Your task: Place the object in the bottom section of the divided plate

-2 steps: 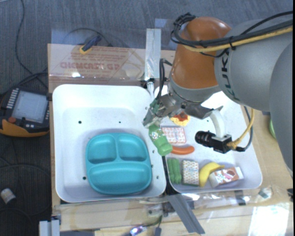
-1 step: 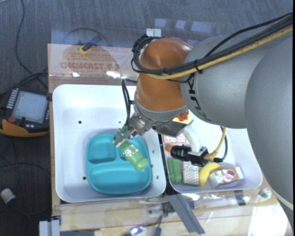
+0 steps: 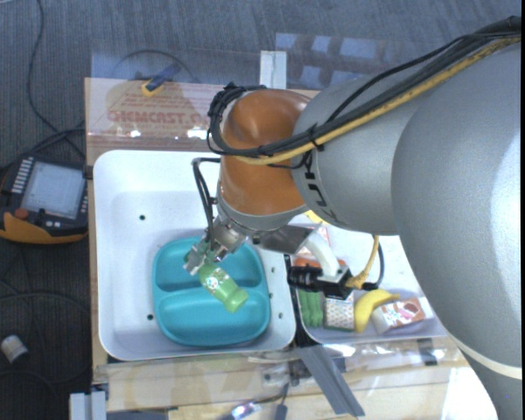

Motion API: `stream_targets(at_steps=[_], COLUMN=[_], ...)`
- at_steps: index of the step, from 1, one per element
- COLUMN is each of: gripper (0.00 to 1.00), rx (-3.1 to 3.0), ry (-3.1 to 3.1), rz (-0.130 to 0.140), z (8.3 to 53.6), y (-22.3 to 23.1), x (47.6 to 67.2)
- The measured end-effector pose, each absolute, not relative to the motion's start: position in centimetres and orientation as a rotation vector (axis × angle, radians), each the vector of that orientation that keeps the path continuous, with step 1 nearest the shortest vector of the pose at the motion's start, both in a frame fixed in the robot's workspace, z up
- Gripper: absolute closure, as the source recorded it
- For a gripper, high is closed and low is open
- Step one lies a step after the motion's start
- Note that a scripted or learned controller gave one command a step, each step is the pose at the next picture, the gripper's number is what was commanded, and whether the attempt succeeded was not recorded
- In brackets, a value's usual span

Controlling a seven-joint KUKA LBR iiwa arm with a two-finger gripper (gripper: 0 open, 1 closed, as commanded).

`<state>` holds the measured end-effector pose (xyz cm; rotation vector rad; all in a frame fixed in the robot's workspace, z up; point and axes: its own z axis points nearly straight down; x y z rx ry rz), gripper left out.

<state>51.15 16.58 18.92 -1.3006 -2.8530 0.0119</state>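
A teal divided plate (image 3: 184, 318) lies in the left white bin (image 3: 127, 234), toward its front. My gripper (image 3: 205, 258) reaches down over the plate's middle, just above the ridge between its sections. A green bottle-like object (image 3: 222, 288) with a white patterned label sits right below the fingertips, tilted, its lower end over the plate's bottom section. The fingers appear closed around the object's upper end. The big grey arm with its orange band (image 3: 258, 147) hides the back right of the bin.
The right bin (image 3: 367, 331) holds several items: a banana (image 3: 374, 306), a small box (image 3: 401, 315), a green packet (image 3: 311, 309) and others partly hidden under the arm. A handheld controller (image 3: 39, 198) lies on the floor at left.
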Motion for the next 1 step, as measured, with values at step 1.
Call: stream_targets(at_steps=[1], gripper=[0.0], rx=[-1.299], ry=[-2.853], rz=[0.01], z=[18.93], y=[16.65], x=[51.14])
